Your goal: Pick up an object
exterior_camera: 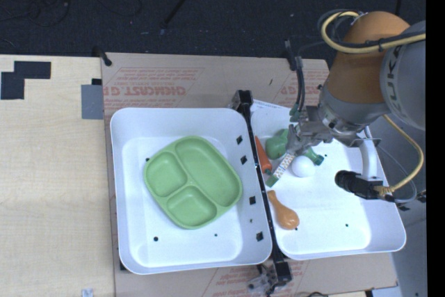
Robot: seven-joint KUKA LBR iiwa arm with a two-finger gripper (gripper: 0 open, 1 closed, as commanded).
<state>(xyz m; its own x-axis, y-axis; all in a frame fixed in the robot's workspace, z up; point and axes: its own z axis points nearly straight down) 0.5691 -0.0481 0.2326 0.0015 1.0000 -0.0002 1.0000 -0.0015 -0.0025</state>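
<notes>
My gripper (pixel 303 141) hangs low over the upper left part of the right bin (pixel 348 233). Just beneath and beside it lie a white ball (pixel 302 167), a green lump (pixel 277 144) and a small green piece (pixel 317 158). A pale striped stick (pixel 281 167) slants by the ball. An orange carrot-like piece (pixel 262 154) rests against the bin's left wall. Nearer the front lies an orange pear-shaped object (pixel 284 213). Nothing can be seen held in the gripper.
The left bin (pixel 132 233) holds a green divided plate (pixel 191 181). A black divider (pixel 252 170) runs between the two bins. Cardboard (pixel 174 83) lies under the bins, with the pale bench (pixel 49 177) to the left.
</notes>
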